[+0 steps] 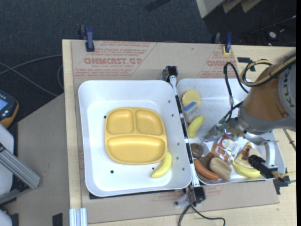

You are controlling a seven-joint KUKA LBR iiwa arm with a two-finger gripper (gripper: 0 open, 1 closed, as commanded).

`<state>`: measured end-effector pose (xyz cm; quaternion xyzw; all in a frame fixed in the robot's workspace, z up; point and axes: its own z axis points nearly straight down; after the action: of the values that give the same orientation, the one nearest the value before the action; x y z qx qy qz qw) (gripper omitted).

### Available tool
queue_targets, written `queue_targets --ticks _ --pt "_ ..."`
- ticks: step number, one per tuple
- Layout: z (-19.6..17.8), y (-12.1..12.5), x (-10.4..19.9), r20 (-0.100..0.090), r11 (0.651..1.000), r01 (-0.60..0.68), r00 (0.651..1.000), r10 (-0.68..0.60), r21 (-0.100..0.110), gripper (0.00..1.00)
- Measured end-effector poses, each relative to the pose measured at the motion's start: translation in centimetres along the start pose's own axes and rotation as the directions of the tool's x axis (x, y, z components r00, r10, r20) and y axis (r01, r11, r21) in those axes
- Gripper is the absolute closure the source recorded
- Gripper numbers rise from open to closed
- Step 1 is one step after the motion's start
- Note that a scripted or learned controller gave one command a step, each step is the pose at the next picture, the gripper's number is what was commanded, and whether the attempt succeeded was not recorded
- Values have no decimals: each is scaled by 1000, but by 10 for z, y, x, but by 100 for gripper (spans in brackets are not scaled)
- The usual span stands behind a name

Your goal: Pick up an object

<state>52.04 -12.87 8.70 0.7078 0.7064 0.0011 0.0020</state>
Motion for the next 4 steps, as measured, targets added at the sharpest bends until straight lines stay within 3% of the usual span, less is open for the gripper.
queue_targets --ticks 1,2,3,4 --pt "1 -40 -2 0 1000 0 1000 0 -3 0" --pt "-9 -39 -2 3 1000 1 1000 -1 -6 100" --pt "-104 79 62 -1 1000 14 1000 -14 -15 100" --pt "-97 72 56 -1 1000 3 1000 -3 4 0"
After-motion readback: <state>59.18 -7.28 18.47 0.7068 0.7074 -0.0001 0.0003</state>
